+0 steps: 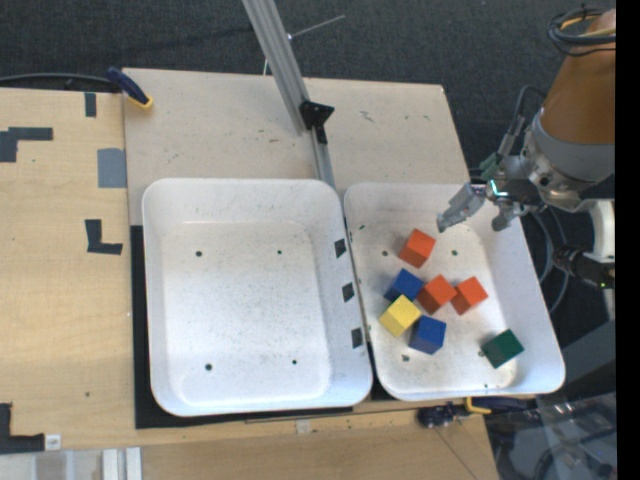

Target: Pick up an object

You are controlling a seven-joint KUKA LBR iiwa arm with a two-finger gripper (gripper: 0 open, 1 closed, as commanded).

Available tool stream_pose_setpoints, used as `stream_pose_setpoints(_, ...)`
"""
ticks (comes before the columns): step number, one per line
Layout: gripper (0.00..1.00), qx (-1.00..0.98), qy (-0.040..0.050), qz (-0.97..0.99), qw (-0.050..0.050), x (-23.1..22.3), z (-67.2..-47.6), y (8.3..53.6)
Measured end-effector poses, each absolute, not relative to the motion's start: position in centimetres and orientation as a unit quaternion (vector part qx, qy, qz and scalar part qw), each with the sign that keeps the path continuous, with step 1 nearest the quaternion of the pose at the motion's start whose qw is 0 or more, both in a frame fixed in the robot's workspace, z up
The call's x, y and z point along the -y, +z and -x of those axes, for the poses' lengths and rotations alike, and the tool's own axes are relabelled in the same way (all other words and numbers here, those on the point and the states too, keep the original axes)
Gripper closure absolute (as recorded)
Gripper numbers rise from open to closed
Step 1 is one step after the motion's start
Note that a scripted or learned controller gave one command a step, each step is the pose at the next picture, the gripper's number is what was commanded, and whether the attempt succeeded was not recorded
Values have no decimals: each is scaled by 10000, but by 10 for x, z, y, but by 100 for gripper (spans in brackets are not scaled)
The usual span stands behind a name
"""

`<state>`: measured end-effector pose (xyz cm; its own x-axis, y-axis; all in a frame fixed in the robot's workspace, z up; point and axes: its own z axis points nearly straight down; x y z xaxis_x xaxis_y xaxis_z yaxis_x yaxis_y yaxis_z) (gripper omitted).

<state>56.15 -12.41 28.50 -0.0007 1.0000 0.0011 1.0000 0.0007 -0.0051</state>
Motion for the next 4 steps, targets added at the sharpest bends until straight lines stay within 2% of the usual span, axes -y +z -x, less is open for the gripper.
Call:
stream_pose_setpoints(1,0,7080,4,7062,3,124,-562,287)
stream_pose_setpoints(4,0,7074,24,7068,24,104,-559,139)
